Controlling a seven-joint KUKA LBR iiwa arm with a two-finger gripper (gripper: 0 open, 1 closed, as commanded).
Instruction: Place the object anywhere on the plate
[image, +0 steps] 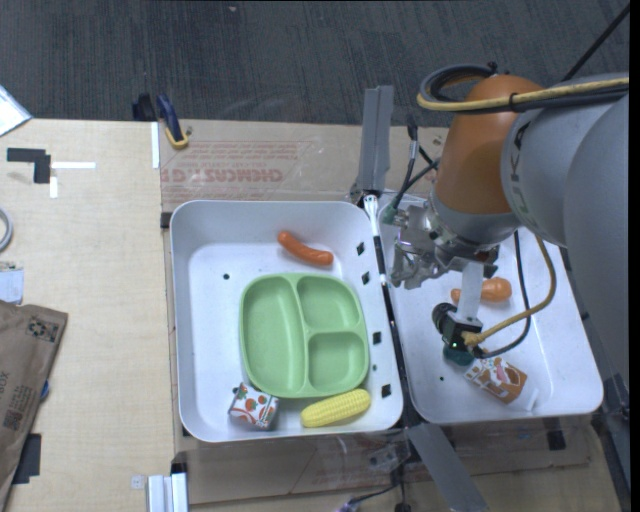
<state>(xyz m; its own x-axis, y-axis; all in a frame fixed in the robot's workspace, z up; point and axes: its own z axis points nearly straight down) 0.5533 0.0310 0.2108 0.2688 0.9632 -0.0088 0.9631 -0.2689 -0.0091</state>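
Observation:
A green plate (303, 335) with three compartments lies in the left bin (200, 300). My gripper (410, 266) hangs low over the left part of the right bin (560, 390), close to the wall between the two bins. An orange, carrot-like item (492, 290) lies in the right bin just right of the gripper, partly hidden by a cable. A small printed carton (497, 378) lies nearer the front of that bin. I see nothing held at the gripper.
In the left bin, an orange sausage (305, 249) lies behind the plate. A yellow corn cob (336, 407) and a small carton (253, 408) lie in front of it. Cables loop from the wrist over the right bin.

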